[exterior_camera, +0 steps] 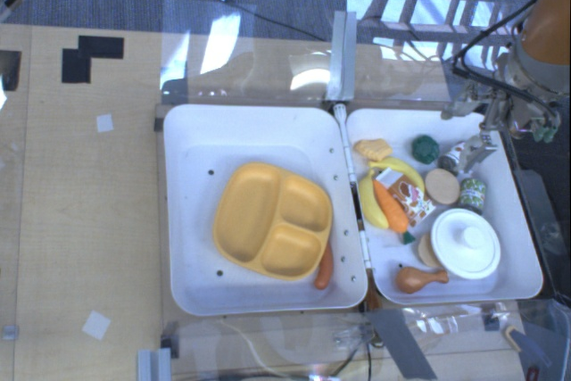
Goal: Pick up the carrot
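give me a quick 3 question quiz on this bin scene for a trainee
1. True or false: the carrot lies in the same bin as the yellow divided plate.
2. Which thing does the carrot lie across? A) banana B) chicken drumstick C) white lidded pot
3. Fill in: the gripper sits over the ___ bin's far corner.

Key
1. False; the carrot is in the right bin, the plate in the left bin.
2. A
3. right

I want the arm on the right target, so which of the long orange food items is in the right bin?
The carrot, lying against the banana in the right bin. The sausage is beside the yellow tray in the left bin.
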Controlling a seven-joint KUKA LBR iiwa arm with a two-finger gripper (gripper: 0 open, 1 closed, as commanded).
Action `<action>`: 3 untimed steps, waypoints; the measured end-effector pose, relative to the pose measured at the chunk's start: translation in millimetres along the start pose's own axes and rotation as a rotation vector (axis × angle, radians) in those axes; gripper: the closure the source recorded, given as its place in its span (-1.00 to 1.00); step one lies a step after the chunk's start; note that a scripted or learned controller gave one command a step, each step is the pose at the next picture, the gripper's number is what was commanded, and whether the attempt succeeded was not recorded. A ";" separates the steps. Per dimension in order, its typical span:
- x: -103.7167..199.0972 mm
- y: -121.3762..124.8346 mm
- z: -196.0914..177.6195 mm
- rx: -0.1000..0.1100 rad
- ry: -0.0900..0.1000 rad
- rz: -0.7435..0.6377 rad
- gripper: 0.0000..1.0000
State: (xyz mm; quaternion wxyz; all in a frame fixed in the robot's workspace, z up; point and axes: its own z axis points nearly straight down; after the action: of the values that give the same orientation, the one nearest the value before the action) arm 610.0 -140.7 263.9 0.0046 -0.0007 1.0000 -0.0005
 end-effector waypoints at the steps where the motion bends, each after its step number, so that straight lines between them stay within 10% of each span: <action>1: 43.6 26.8 119.2 -0.002 0.008 0.206 -1.00; 2: 38.7 58.9 168.8 -0.003 -0.021 0.450 -1.00; 3: 33.9 59.3 153.1 -0.005 -0.035 0.444 1.00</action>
State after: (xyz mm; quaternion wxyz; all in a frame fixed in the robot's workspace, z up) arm 577.3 -81.6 110.4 0.0220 0.2196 0.9753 0.0029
